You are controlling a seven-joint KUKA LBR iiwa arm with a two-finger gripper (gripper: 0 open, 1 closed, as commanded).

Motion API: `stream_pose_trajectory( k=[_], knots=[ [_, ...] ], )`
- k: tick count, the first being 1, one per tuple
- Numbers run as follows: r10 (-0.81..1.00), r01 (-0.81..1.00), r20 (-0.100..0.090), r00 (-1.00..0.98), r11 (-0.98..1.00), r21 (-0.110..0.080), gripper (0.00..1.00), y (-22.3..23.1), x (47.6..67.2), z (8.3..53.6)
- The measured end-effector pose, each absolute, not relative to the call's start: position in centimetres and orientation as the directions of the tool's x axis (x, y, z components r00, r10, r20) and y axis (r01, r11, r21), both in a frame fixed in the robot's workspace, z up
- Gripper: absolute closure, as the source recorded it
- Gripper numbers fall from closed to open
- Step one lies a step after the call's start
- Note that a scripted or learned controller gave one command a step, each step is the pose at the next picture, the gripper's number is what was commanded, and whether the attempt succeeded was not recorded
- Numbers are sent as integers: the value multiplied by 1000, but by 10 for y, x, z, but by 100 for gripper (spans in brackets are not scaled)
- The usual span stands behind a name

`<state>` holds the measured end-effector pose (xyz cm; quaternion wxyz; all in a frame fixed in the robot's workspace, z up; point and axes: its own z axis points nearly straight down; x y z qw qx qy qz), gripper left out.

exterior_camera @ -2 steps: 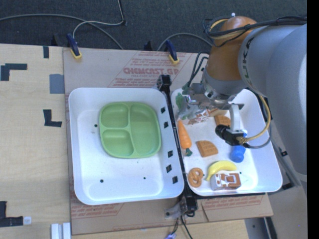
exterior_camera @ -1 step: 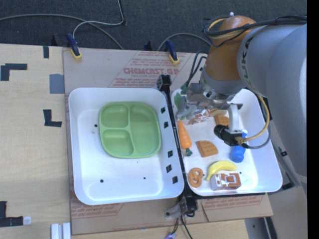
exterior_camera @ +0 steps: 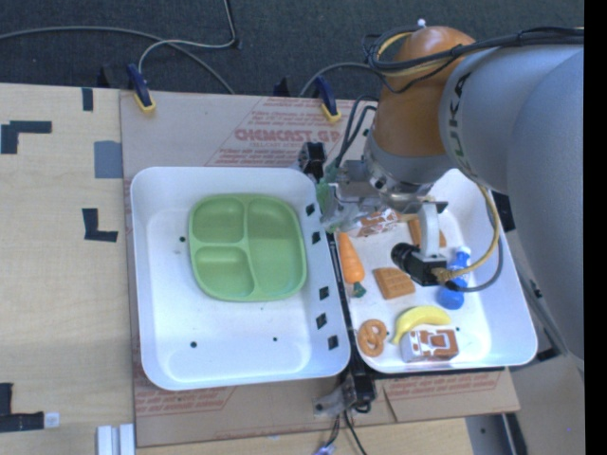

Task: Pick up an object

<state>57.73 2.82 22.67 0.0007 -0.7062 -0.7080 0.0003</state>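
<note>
- Orange carrot lies in the right bin, lengthwise and close against the wall shared with the left bin. It looks the likeliest thing to go for.
- The pincer hangs low over the right bin's far left corner, just beyond the carrot's far end, under the big grey arm. From this slant it cannot be told whether the pincer is apart or together, and nothing is seen held in it.
- It's a crowded spot. A red-and-white printed packet sits just beside the pincer, and a square brown cracker lies near the carrot's nearer half. The dividing wall runs right along the carrot's other side.
- To do this well, the grip probably wants to go across the carrot's width, not along its length, and to come down around its middle.
- Room is the risk. One side of the grip has to slip between carrot and wall. Too far toward the wall and it lands on the rim; too far the other way and it nudges the cracker.
- A straight drop and a straight lift would suit. A smooth, tapered carrot may well squirt out if squeezed off-centre.
- The pretzel and banana lie at the near end of the bin, well apart from the pincer. The green plate in the left bin is out of play.
</note>
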Motion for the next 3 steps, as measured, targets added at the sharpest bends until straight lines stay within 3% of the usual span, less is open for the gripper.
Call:
stream_pose_trajectory(
  k=[1, 3],
  knots=[
    [1000, 1000, -2, 0, 0, -2, 100, -37, 603, 201],
    [1000, 1000, 0, -2, 2, -2, 100, 27, 620, 189]
  ],
)
